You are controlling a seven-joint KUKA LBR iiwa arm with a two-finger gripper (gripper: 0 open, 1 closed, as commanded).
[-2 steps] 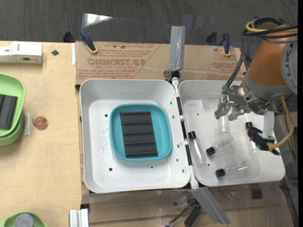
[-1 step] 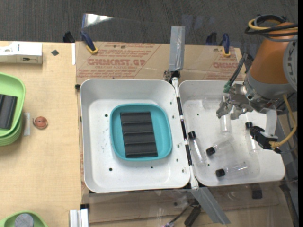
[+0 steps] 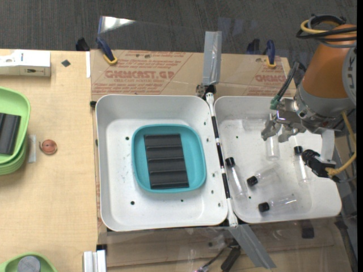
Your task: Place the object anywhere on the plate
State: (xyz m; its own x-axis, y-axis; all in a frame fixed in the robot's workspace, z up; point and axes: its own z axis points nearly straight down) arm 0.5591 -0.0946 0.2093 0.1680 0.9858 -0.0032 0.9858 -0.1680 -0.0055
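Observation:
A teal plate [image 3: 139, 162] with a black ridged insert [image 3: 166, 161] lies in the middle of the left bin [image 3: 113, 208]. Several clear vials with black caps lie in the right bin [image 3: 238, 118]: one by the divider [image 3: 231, 173], one near the middle [image 3: 260, 177], one at the front [image 3: 279, 202]. My gripper [image 3: 274, 134] hangs over the right bin's back half, open, its fingers just above another clear vial [image 3: 273, 147]. Nothing shows between them.
A further vial [image 3: 301, 166] lies toward the right wall, under the arm's yellow cable [image 3: 334, 171]. Green trays [image 3: 11, 132] and a small red disc [image 3: 49, 147] sit on the wooden bench to the left. Cardboard [image 3: 147, 72] lies behind the bins.

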